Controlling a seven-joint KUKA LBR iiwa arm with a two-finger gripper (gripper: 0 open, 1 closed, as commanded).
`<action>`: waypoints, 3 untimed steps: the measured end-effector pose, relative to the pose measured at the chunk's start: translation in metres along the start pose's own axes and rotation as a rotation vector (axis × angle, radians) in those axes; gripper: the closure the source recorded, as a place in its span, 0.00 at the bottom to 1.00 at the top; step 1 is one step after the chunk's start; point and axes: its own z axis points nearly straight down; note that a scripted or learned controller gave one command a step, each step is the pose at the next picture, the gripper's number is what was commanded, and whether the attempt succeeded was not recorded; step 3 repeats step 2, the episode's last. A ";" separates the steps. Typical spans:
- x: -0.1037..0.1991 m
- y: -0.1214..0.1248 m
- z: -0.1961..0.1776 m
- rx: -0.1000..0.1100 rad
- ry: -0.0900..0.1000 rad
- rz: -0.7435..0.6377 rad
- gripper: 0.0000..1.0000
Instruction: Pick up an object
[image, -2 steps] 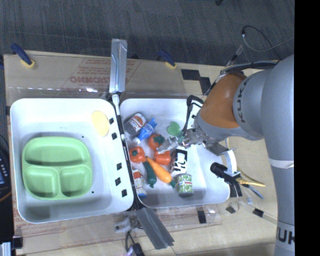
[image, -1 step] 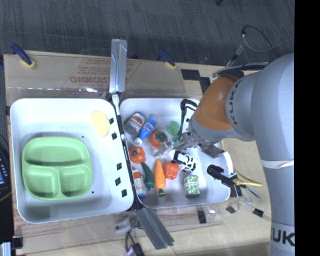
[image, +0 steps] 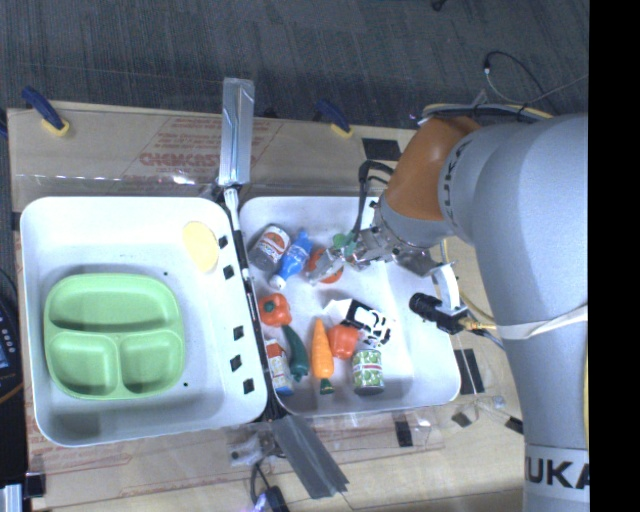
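The gripper (image: 352, 250) sits low over the upper middle of the right bin (image: 440, 370), right at a small red and white object (image: 326, 264) with a bit of green (image: 341, 241) beside it; that looks to be the thing being tried for, though at this slant I cannot say what it is. It reads as a small toy-like piece, light and stiff, probably smooth plastic and so a little slippery; a hold across its narrow middle would be the safest, since neighbours crowd its left side. Just to its left lie a blue bottle (image: 294, 256) and a silver can (image: 270, 246), both tipped over and close enough to be nudged.

Whether anything is actually pinched in the tool is hidden by the wrist above it; how wide it stands I cannot tell, and I would not call the object held.

Lower in the same bin, well apart from the tool, lie an orange carrot (image: 320, 347), a dark green piece (image: 297, 352), a red piece (image: 275, 308), a green-labelled can (image: 368, 370) and a black and white item (image: 369, 322). In the left bin (image: 40, 240) rest a green divided tray (image: 113, 335) and a yellow piece (image: 200, 244) in its upper right corner.
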 end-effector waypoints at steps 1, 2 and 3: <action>0.001 0.001 -0.010 0.001 0.001 -0.005 1.00; 0.056 0.048 -0.104 0.000 -0.001 0.215 1.00; 0.056 0.048 -0.104 0.000 -0.001 0.215 1.00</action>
